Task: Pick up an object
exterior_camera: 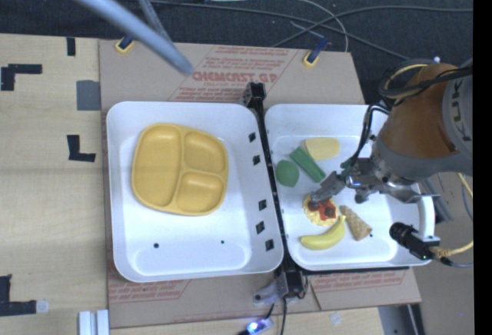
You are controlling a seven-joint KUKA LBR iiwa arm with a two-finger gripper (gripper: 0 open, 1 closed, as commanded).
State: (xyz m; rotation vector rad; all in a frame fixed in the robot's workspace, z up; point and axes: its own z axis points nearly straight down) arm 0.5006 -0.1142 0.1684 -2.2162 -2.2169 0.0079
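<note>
The yellow three-compartment plastic plate (181, 170) lies well left of the pincer (332, 186), across the bin divider (265, 172). The pincer's finger spacing cannot be told. Just below its tip sits the small round pizza toy (320, 211); bare white floor lies beyond it.

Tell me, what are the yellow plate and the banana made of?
The yellow plate looks like smooth, moulded plastic: one even colour with rounded sections. The banana is probably a plastic toy, since it is evenly yellow and slightly glossy, but that is hard to confirm.
</note>
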